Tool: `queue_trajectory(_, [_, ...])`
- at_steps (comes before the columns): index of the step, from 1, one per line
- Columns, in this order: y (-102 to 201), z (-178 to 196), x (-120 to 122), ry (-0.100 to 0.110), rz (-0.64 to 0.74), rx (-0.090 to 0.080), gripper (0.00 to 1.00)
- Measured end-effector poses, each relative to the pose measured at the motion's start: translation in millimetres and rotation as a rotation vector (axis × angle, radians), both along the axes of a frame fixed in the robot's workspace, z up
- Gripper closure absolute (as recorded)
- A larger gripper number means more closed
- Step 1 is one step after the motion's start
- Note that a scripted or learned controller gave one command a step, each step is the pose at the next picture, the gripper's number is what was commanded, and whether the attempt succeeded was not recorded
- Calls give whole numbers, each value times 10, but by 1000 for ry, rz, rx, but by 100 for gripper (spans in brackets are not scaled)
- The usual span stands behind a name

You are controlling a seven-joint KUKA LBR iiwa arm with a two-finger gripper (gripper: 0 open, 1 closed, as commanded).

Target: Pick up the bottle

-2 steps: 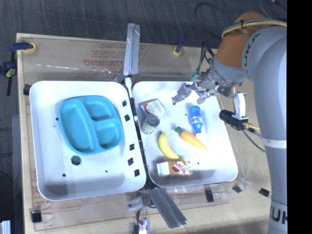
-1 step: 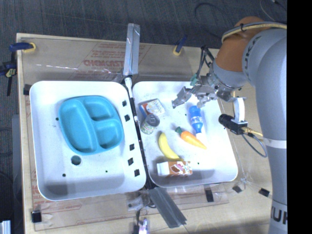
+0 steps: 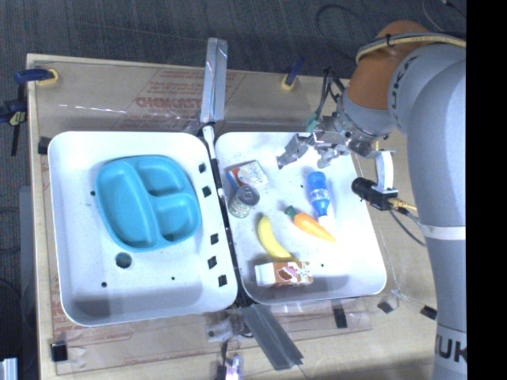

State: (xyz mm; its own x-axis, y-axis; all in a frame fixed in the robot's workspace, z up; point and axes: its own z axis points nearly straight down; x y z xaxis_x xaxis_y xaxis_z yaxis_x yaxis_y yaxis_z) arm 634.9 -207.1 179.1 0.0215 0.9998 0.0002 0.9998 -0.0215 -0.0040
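The bottle [image 3: 318, 193] is blue with a white label and lies on its side in the right bin [image 3: 360, 248], towards the back right. My gripper [image 3: 307, 156] hangs above the bin's back part, just behind and slightly left of the bottle. Its two fingers are spread apart with nothing between them, so it is open. The bottle lies apart from the fingers.
An orange carrot [image 3: 311, 225] lies right in front of the bottle, and a yellow banana [image 3: 273, 239] is to its left. A small carton [image 3: 283, 273], a can [image 3: 242, 201] and a packet [image 3: 246, 172] share this bin. The left bin [image 3: 79, 275] holds a blue divided tray [image 3: 149, 200].
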Motion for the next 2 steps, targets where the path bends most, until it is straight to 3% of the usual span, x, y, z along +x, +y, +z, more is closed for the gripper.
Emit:
queue_trajectory(1, [-2, 142, 45, 1, 62, 0, 0])
queue_trajectory(2, [-22, 88, 118, -2, 13, -1, 0])
